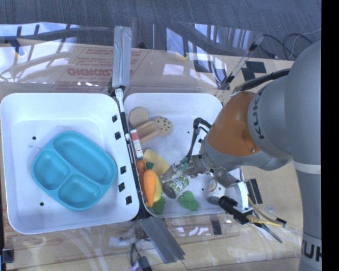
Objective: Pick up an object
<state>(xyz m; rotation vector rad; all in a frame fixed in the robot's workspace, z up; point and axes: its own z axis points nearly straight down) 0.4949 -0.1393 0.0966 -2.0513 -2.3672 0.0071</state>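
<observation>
My gripper (187,165) is low inside the right bin (206,103), reaching in from the right under the orange wrist band. Just below and left of it lies a small tin with a green label (175,184), tilted, touching or nearly touching the gripper tip. An orange carrot with a green top (150,186) lies at the bin's left wall, with a yellow piece (157,161) above it. A green broccoli piece (188,201) sits near the front edge. Two wooden utensils (150,126) lie at the bin's back left.
The left bin (22,117) holds a blue divided plate (74,169). A red and white tube (137,144) lies along the wall between the bins. A small white and orange item (213,186) sits under the arm at the right bin's front right.
</observation>
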